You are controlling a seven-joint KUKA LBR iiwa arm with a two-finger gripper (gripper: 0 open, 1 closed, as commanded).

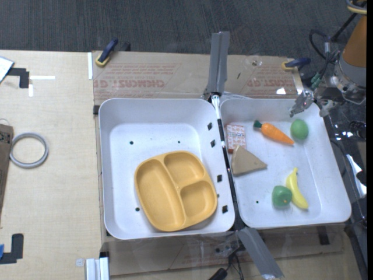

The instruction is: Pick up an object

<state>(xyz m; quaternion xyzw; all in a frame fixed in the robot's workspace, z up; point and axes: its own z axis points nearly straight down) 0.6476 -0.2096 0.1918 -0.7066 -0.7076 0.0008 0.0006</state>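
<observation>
Nearest: banana (298, 189) and lime (281, 196), touching, awkward to separate. Farther back, green ball (299, 129) beside carrot (276, 133), just below gripper (303, 102) at right bin's (332, 214) far corner. Gripper empty, opening not discernible; best lowered straight over ball, clear of wall.

A roll of grey tape (27, 150) lies flat on the desk (52, 203) at the left of the frame, well apart from the bins. Above it, near the upper left, a strip of white tape (42, 78) is stuck to the wood beside a black bracket (21, 76). A blue clamp (107, 52) grips the cardboard sheet (157, 77) behind the left bin, and another blue clamp (297, 63) sits at the upper right. Dark carpet (145, 10) fills the top.
</observation>
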